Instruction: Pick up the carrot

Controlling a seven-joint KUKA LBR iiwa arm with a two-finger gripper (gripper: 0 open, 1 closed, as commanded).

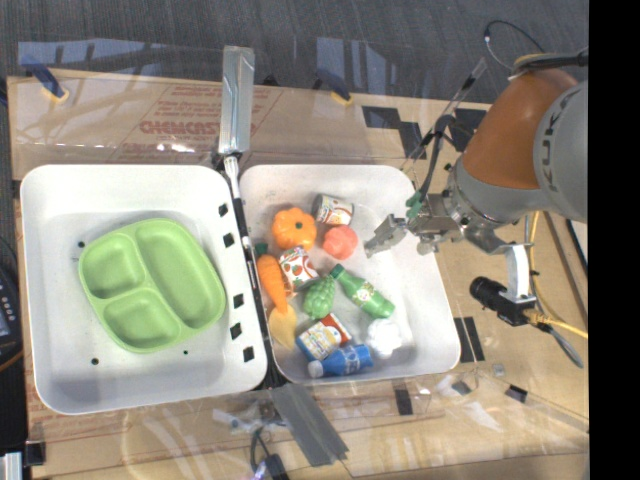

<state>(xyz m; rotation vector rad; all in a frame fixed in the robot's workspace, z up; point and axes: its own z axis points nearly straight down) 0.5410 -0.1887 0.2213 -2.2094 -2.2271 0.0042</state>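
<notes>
carrot [270, 279]: lying lengthwise along the left wall of the right bin [432, 298], tucked beside a small carton [296, 266] and below the pumpkin [294, 227], so kinda boxed in.

gripper [385, 234]: over the right side of the same bin, well apart from the carrot, nothing in it. Jaws look spread, tho it's small in the picture.

clutter: green bottle [362, 293], red ball [340, 240], can [333, 210] sit between gripper and carrot.

left bin [40, 298]: holds a green divided plate [150, 284], probably the drop spot.

next, I'd guess: cross over and come down along that wall.

A robotics lab — taped cardboard bench [300, 108], two white bins [40, 268], toy groceries [330, 288].
</notes>
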